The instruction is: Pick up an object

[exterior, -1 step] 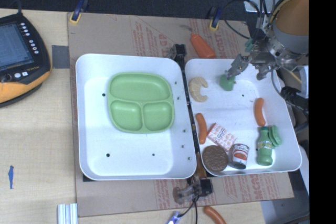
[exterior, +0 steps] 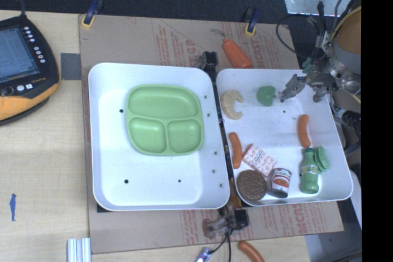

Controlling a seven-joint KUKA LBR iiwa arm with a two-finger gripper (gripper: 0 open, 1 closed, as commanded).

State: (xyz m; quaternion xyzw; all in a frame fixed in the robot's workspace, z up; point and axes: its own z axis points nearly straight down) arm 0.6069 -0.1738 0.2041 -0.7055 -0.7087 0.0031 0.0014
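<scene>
My gripper (exterior: 304, 91) hangs over the far right part of the right bin (exterior: 279, 121), its fingers apart with nothing between them. One dark fingertip (exterior: 288, 92) points toward a small green lump (exterior: 266, 95) just to its left, without touching it. Below the gripper lies an orange sausage (exterior: 303, 130). A beige crescent (exterior: 232, 104) lies at the bin's far left. Along the near side lie a second sausage (exterior: 235, 149), a white and red packet (exterior: 259, 159), a brown disc (exterior: 250, 185), a small can (exterior: 280, 181) and a green bottle (exterior: 311, 170).
The left bin (exterior: 110, 175) holds a green divided plate (exterior: 164, 118). An orange carrot (exterior: 236, 53) lies on the cardboard behind the bins, and another sausage (exterior: 252, 250) in front of them. A control pendant (exterior: 21, 67) rests at far left. Cables hang by the arm at right.
</scene>
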